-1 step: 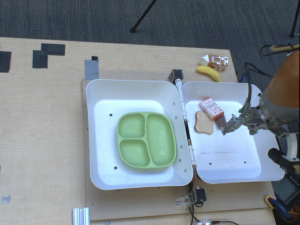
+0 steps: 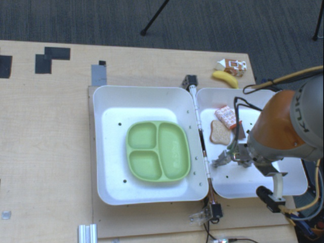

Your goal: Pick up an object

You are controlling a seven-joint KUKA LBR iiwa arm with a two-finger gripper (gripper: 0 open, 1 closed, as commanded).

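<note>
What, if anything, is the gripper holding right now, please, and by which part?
Nothing shows between the fingers of the gripper. It sits low in the right white bin, apart from the tan bread slice.

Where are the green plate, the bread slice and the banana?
green plate point(image 2: 144, 135), camera view, upper left compartment.
bread slice point(image 2: 219, 133), camera view, its middle.
banana point(image 2: 225, 78), camera view, mid-length.

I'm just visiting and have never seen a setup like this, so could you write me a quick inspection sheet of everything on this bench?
Surface: light wooden bench bearing two shallow white bins, left bin and right bin.
Job's things: tan bread-slice toy and red-and-white packet in the right bin.
Clutter: green three-compartment plate in the left bin; yellow banana and small carton on the bench beyond the bins.
Gripper: gripper low over the right bin, near the bread.
Cables: black cable looping on the arm.
Surroundings: dark carpet.
</note>
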